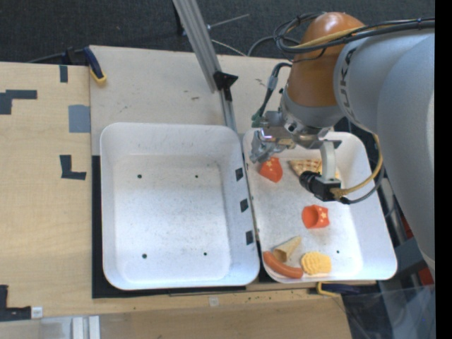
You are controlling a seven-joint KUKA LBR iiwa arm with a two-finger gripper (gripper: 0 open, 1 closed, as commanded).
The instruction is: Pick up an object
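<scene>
The grey two-finger gripper (264, 147) is hanging low over the top left corner of the right shallow white plastic bin (367, 249), right above a small red-orange cone-shaped toy (271, 169). Whether the tool is clamping that toy or merely crowding it I cannot tell, since the wrist is hiding the contact.

The toy is sitting close against the bin's left wall, and that is looking like the main risk: a tip could be catching the rim or the wall instead of sliding down beside the piece. A sloped, slick shape like this may also be squirting sideways under a squeeze (likely toward the tan waffle-textured wedge (306, 166) just beside it).

Farther down the bin an orange cup-shaped piece (316, 217), a yellow ridged lump (316, 263) and a red sausage-shaped toy (281, 264) are lying well apart from the tool.
</scene>
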